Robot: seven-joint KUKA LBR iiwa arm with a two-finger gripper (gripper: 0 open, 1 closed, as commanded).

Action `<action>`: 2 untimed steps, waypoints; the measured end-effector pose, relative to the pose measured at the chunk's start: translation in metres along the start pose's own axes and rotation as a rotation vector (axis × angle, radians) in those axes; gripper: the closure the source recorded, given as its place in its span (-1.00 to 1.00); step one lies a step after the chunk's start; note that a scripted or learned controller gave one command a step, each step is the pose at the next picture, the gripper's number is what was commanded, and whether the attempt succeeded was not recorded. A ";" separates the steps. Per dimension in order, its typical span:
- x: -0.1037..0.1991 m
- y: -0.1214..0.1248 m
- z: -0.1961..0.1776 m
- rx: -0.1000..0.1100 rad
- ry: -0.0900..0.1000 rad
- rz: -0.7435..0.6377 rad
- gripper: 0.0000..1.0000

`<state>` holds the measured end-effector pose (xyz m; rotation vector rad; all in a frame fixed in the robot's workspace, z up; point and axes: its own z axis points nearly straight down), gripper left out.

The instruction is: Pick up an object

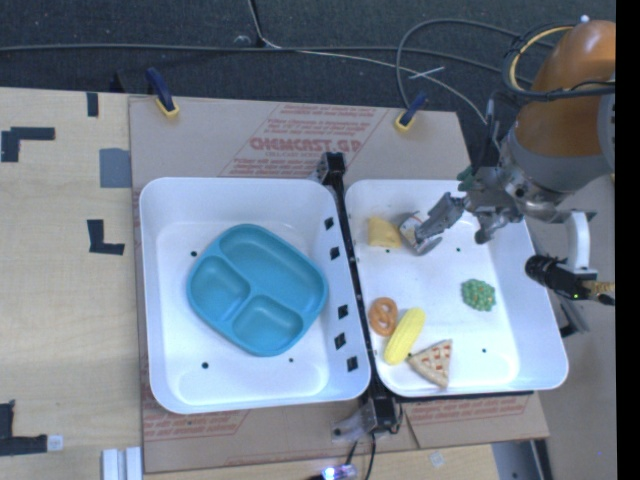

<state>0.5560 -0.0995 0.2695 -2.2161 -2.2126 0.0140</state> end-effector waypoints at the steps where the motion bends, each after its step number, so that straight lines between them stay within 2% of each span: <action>1: 0.000 0.002 -0.006 -0.012 -0.001 -0.003 -1.00; 2: 0.007 0.003 0.056 -0.006 -0.001 -0.003 -1.00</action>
